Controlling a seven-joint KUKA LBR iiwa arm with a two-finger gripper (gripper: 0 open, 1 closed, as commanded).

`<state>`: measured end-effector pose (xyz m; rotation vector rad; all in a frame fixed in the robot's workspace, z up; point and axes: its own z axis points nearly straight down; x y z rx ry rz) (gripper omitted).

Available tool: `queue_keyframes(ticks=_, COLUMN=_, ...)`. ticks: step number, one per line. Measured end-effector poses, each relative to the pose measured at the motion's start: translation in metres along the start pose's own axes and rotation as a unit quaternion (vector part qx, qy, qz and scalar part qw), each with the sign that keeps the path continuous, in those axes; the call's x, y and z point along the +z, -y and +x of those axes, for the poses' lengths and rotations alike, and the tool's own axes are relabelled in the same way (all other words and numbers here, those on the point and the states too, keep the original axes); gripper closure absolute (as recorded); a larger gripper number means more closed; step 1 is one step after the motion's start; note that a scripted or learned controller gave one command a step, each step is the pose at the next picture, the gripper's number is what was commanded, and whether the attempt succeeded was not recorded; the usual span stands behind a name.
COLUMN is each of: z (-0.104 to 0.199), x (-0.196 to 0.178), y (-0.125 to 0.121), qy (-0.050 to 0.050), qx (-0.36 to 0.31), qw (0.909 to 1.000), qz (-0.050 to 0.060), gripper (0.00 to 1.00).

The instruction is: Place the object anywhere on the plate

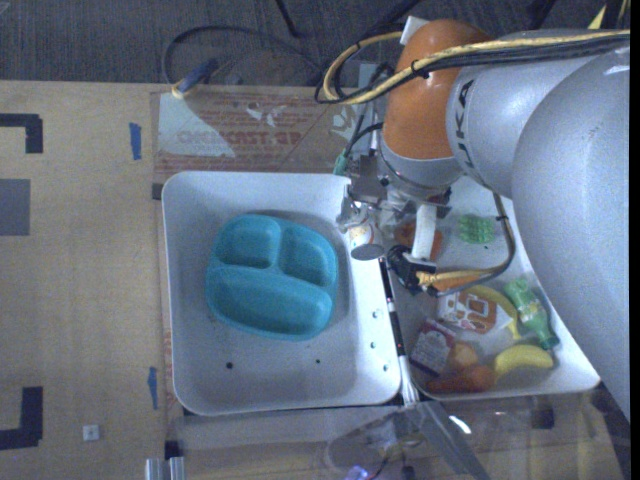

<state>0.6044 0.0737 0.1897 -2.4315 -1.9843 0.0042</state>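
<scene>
Camera view, blue three-compartment plate [272,275] in left bin [190,298], gripper [368,230] state unclear.

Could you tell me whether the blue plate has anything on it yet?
Empty: the plate shows bare blue compartments, alone in the left bin.

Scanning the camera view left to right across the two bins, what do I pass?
Left bin's rim → blue plate → gripper near the divide between the bins → banana in the right bin.
</scene>
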Motion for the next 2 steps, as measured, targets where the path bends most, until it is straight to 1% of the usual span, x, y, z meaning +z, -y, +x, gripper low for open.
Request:
queue_keyframes(ticks=1, z=0.0551, x=-0.0262, y=0.0227, qy=0.0, qx=-0.093, qw=0.9957, qz=-0.002, gripper=1.0)
queue_keyframes(ticks=2, z=0.055, x=-0.0262, y=0.0227, qy=0.0, qx=-0.093, qw=0.9957, qz=-0.002, gripper=0.0)
